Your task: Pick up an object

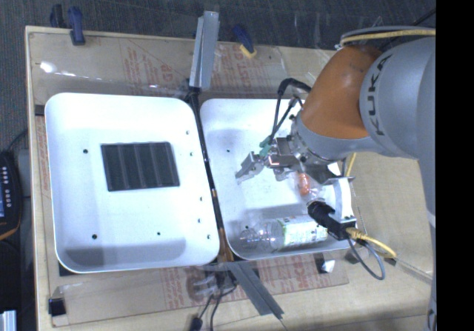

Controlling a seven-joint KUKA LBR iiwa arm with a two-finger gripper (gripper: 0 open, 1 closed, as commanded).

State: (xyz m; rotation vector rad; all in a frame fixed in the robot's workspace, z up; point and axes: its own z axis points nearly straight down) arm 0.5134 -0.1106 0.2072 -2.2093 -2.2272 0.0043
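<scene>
Claw (248,168) sits low over the middle of the right bin (222,129), pointing toward the view's left. From up here I cannot tell whether it is spread or pressed together; the tips merge into one pale grey shape, and I see nothing between them. Judged not holding anything.

Task's thing, as I read it: the clear plastic bottle (285,234) lying on its side along the near wall of the right bin. It has a pale label around the middle; the print is too small to read. Its long axis runs roughly left to right across the view, parallel to that near wall. An orange item (304,185) lies between the wrist and the bottle; what it is I cannot make out.

Key relation: the bottle lies toward the bottom of the view from the claw and a little to the right, near but clearly apart, partly under the black fitting (331,220) on the wrist. In my judgement the claw must travel toward the near wall and close across the bottle's short axis.

Left bin (74,122) holds a dark ribbed panel (140,166). Readable writing: "KUKA" on the grey arm (392,100).
</scene>
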